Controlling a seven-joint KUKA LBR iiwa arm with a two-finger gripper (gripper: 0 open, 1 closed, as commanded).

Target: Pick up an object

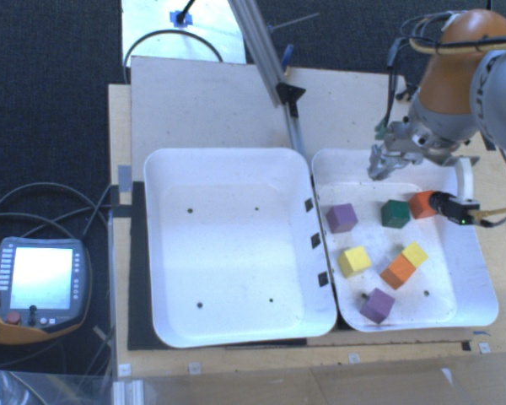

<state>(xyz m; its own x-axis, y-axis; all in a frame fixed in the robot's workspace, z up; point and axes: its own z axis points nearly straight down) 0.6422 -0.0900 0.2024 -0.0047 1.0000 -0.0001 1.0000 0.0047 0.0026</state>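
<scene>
Nearest, a purple cube is lying loose in the right bin, then yellow, orange and green blocks, scattered for picking. Farthest, the gripper is hovering above them; I cannot tell its opening.

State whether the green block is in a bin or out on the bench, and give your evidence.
In. The green block lies on the white floor of the right bin, inside its rim, beside a red-orange block.
</scene>
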